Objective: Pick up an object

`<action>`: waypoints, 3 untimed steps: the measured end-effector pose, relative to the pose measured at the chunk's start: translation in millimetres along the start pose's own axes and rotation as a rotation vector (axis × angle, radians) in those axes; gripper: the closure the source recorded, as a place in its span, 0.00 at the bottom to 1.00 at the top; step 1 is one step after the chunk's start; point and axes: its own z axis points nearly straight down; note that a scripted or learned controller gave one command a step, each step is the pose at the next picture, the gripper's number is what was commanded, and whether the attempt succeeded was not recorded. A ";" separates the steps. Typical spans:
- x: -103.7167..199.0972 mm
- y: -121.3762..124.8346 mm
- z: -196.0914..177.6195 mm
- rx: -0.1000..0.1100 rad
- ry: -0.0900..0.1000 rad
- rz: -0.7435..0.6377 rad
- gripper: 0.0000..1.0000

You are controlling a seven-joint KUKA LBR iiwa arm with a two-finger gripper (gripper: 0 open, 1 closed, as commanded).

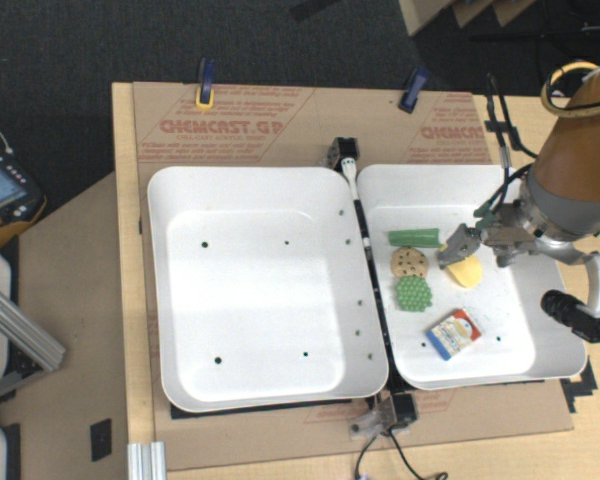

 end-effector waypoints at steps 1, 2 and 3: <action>0.0 0.7 -10.6 -0.003 -0.001 0.000 1.00; 72.5 26.0 23.9 0.004 0.003 -0.007 1.00; 144.4 26.0 -78.9 -0.010 0.003 -0.009 1.00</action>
